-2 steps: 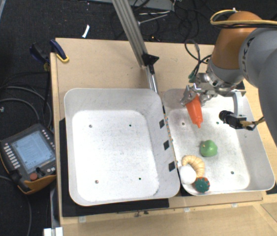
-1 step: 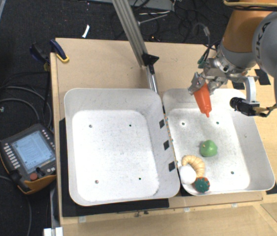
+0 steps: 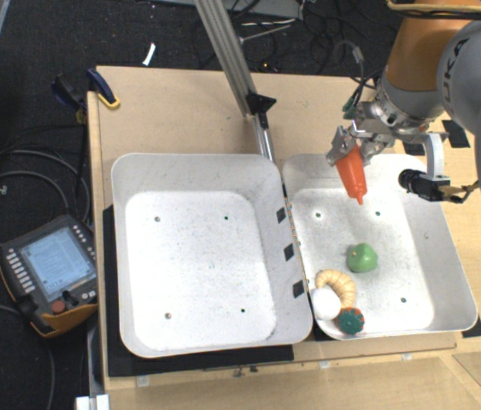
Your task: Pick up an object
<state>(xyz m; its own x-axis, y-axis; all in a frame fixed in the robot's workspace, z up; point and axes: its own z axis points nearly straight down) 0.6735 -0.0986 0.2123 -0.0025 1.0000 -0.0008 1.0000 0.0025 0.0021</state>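
At the near edge of the right bin [image 3: 445, 254], a small red-and-green ball [image 3: 352, 320], a white ball [image 3: 326, 303] and a curled tan piece [image 3: 339, 282] cluster together. A green apple [image 3: 361, 258] sits just beyond, toward one o'clock. Farther back, the hand [image 3: 351, 148] hangs above the bin, closed on an orange carrot [image 3: 353, 174] that points down toward six o'clock.
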